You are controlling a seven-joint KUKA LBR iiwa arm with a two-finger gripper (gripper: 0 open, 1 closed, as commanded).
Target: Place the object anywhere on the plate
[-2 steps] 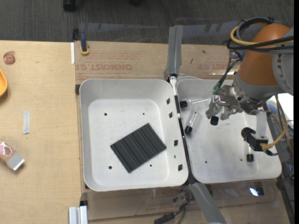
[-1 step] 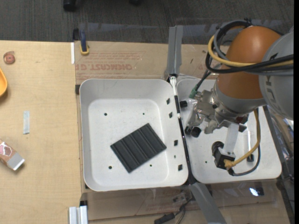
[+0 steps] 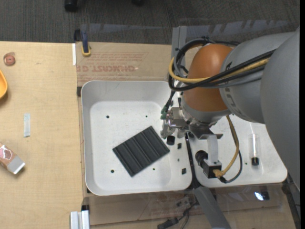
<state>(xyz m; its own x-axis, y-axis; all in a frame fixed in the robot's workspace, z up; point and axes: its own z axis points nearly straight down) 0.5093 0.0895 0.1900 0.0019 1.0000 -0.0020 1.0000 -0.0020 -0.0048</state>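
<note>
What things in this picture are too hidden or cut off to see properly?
- The hand: the arm's orange band covers it from above, so its fingers and anything between them cannot be made out.
- The right bin: the grey arm hides most of its floor.
- The orange thing at the left edge: cut off by the frame, so its shape is unclear.
- The dark ribbed plate is fully visible.

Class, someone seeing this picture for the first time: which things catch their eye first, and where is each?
The big grey arm with its orange band fills the right side, yellow and black cables looping around it. Under it, the tool hangs over the divide between the two white bins. A dark ribbed plate lies at a slant in the left bin.
</note>
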